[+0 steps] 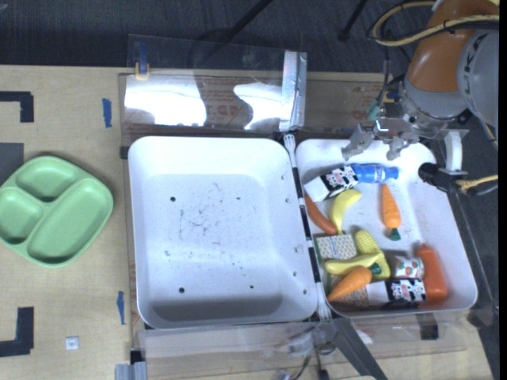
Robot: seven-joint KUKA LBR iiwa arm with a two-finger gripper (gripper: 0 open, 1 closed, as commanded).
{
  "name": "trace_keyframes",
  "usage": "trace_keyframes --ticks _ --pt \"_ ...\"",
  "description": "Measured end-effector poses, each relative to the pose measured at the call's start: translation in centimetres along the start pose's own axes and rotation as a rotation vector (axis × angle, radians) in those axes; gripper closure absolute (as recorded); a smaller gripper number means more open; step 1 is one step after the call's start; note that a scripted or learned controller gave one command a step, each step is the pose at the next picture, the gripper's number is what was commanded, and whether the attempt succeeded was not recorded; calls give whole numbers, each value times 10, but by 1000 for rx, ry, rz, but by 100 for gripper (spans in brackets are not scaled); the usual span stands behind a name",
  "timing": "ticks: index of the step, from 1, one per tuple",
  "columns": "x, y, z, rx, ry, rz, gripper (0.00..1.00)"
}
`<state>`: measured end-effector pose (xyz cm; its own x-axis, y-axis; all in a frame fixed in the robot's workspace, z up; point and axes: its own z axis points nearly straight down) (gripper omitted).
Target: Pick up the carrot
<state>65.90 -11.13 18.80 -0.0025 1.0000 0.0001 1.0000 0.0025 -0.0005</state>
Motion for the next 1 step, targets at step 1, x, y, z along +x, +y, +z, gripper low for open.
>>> trace_keyframes --ticks 1 --pt "11 8 13 1 0 -139 0"
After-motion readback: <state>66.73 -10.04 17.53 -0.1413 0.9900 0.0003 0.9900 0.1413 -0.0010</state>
